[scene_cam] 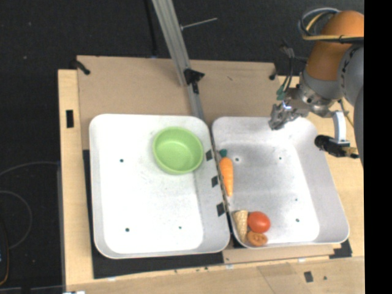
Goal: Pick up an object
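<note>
A green bowl [178, 150] sits in the left bin [122, 225], toward its upper right. An orange carrot [226, 175] lies along the left wall of the right bin [318, 225]. In that bin's near left corner a red tomato [259, 221] rests beside a tan piece [241, 221] and a small brown item [257, 239]. My gripper [279, 120] hangs over the far edge of the right bin, well away from the carrot and the tomato, with nothing seen between its fingers.
A slanted metal pole [177, 48] crosses the back of the bench and ends near the gap between the bins. The grey and orange arm [331, 60] fills the upper right. A black fitting [331, 144] sits by the right bin's right rim.
</note>
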`<control>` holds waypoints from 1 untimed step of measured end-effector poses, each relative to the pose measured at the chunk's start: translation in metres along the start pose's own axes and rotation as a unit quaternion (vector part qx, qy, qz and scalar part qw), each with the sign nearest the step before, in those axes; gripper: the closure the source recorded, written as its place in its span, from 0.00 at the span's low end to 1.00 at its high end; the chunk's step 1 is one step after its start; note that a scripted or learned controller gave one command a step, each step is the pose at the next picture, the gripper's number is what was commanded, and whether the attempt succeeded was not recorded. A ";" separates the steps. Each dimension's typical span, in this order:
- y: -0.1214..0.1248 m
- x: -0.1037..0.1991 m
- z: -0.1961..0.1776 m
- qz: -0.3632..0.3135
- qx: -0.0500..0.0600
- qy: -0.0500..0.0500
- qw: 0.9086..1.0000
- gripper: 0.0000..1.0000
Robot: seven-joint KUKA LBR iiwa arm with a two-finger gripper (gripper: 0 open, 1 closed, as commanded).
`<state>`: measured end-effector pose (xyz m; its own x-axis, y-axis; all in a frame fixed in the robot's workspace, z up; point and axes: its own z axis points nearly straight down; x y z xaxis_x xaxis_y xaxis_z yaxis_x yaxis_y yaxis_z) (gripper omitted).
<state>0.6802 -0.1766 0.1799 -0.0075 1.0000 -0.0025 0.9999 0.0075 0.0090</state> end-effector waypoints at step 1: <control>0.001 -0.002 -0.033 -0.001 0.003 0.000 1.000 1.00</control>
<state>0.6808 -0.1783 0.2128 -0.0085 1.0000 -0.0015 1.0000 0.0085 0.0029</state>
